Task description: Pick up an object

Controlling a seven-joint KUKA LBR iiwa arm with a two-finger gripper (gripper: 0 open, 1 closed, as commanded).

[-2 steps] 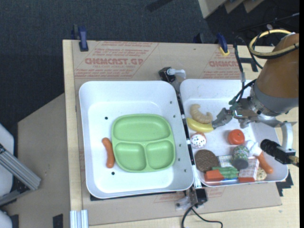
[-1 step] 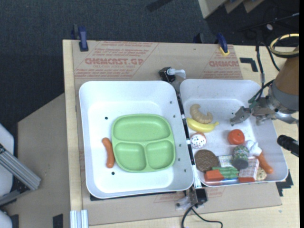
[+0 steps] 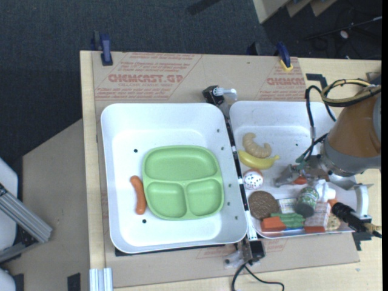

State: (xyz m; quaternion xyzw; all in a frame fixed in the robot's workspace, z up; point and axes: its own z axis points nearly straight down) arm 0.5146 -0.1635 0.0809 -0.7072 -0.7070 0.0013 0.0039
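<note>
Robot gripper [image 3: 290, 176] low in the right bin [image 3: 273, 115], its finger state impossible to tell.

Nearest, a row of small items lies along the bin's near wall, with a brown disc [image 3: 262, 204] near-left of the gripper. Left of it sits a spotted ball [image 3: 253, 178]. Farther left, a banana [image 3: 257, 158] lies lengthwise left to right.

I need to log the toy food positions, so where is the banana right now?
The banana lies in the right bin, near its left wall, between the croissant behind it and the white dotted ball in front.
</note>
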